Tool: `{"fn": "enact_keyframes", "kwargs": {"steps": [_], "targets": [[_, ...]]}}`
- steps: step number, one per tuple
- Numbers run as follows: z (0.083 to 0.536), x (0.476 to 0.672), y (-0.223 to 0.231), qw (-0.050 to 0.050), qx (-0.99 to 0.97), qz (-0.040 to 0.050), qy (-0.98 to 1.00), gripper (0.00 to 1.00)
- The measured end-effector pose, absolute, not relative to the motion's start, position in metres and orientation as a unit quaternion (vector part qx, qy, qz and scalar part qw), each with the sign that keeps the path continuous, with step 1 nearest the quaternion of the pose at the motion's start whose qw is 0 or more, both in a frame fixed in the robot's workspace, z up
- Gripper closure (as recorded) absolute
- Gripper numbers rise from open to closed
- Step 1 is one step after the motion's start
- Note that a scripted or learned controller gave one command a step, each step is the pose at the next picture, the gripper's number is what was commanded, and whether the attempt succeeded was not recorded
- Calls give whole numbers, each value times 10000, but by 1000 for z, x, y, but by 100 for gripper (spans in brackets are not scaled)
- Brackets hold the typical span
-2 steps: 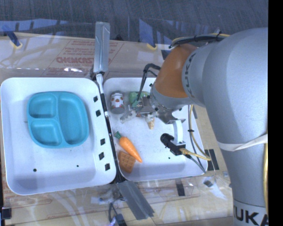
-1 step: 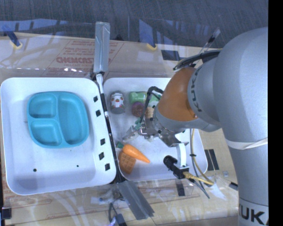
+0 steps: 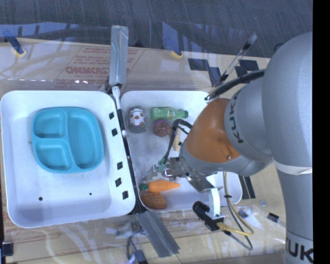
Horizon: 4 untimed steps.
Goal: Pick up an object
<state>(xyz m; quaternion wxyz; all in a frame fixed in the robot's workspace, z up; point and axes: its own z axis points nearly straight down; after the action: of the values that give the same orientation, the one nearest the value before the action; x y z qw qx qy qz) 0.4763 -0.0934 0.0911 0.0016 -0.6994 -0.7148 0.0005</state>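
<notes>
The carrot point(image 3: 164, 185), likely light, stiff plastic and smooth, tapers, so gripping its thicker middle seems safest. It lies in the right bin point(image 3: 133, 147), touching a brown bread piece point(image 3: 154, 199). The gripper point(image 3: 166, 171) hovers just above the carrot.

The arm point(image 3: 286, 109) is a thick, rounded grey tube with black KUKA lettering at its 9 o'clock side and again at 6 o'clock. An orange band point(image 3: 209, 136) wraps the wrist. Black cables point(image 3: 231, 84) loop from its 12 o'clock side, and a yellow cable point(image 3: 236, 230) trails at 6 o'clock near a small black fitting point(image 3: 203, 213).
</notes>
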Motion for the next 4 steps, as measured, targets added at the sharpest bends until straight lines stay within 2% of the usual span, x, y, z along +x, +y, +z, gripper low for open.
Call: {"fn": "enact_keyframes", "kwargs": {"steps": [4], "targets": [[91,477,-111,-22,-6675,-2,-7446,0]]}}
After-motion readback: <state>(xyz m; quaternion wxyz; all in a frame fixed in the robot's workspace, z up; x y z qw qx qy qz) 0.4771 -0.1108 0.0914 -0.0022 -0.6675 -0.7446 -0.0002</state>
